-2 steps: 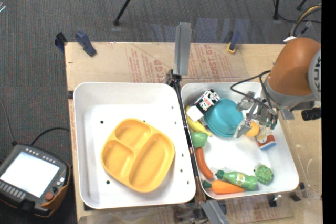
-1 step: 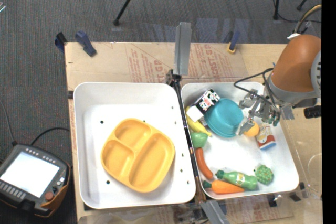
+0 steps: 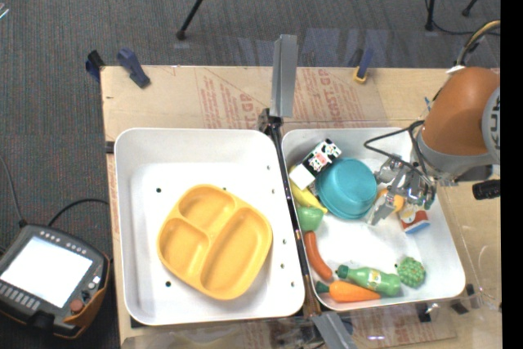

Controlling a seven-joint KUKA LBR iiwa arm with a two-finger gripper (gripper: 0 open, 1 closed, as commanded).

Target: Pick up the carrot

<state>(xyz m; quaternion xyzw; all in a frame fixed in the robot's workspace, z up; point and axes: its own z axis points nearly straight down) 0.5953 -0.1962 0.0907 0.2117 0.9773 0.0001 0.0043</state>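
The carrot (image 3: pixel 356 293), orange with a green stub at its left end, lies flat along the front wall of the right bin (image 3: pixel 448 257). A green bottle (image 3: pixel 372 279) lies right behind it, touching or nearly so. My gripper (image 3: pixel 390 206) hangs over the middle right of that bin, just right of a teal bowl (image 3: pixel 347 188) and well behind the carrot. It looks open, with nothing between its fingers.
The right bin also holds a red-orange sausage-like piece (image 3: pixel 317 255), a green knobbly ball (image 3: pixel 411 271), a small red, white and blue item (image 3: pixel 416 221), a green pepper (image 3: pixel 309 217), a banana (image 3: pixel 304 197) and a cow-patterned block (image 3: pixel 325 154). A yellow divided plate (image 3: pixel 216 239) lies in the left bin (image 3: pixel 139 176).
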